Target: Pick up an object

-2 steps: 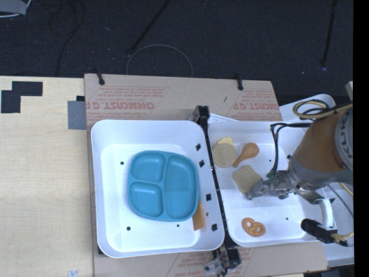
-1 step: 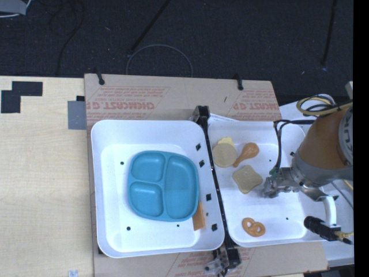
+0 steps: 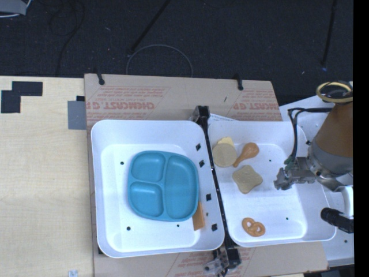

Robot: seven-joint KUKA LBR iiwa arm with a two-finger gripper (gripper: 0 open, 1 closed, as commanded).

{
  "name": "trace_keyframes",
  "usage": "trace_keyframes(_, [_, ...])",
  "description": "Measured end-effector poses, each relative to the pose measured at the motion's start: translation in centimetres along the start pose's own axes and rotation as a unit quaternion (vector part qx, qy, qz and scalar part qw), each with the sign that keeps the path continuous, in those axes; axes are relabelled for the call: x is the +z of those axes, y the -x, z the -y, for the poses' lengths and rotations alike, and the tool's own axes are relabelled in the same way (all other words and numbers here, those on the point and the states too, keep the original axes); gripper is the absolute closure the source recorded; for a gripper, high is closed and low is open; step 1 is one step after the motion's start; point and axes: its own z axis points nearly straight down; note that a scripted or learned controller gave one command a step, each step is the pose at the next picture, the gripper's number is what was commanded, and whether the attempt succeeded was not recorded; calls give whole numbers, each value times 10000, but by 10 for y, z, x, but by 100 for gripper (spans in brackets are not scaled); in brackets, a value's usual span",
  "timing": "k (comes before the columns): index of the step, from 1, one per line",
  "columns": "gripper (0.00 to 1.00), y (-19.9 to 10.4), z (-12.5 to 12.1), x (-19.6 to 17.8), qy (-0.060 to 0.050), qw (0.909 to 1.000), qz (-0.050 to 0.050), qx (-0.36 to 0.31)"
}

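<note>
The right bin (image 3: 288, 227) holds several toy foods: a pale round bun (image 3: 225, 153), a tan drumstick (image 3: 247, 153), a beige slice of bread (image 3: 248, 179) and a small orange pretzel (image 3: 253, 227). My gripper (image 3: 283, 179) hangs low at the right side of that bin, to the right of the bread slice and apart from it. Nothing shows between it and the bin floor.
The left bin (image 3: 109, 149) carries a blue divided plate (image 3: 163, 185) with a thin brown strip (image 3: 199, 217) by its right edge. A black clip ridge (image 3: 209, 172) divides the two bins. The arm's orange band (image 3: 340, 128) rises at the right edge.
</note>
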Motion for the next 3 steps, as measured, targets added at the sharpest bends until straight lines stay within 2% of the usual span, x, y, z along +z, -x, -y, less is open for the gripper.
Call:
trace_keyframes(1, [100, -3, -7, -61, 11, 10000, 0, -38])
trace_keyframes(2, [100, -2, -8, -107, 3, 10000, 0, -37])
trace_keyframes(3, [100, -45, -3, -99, -30, 10000, -17, -47])
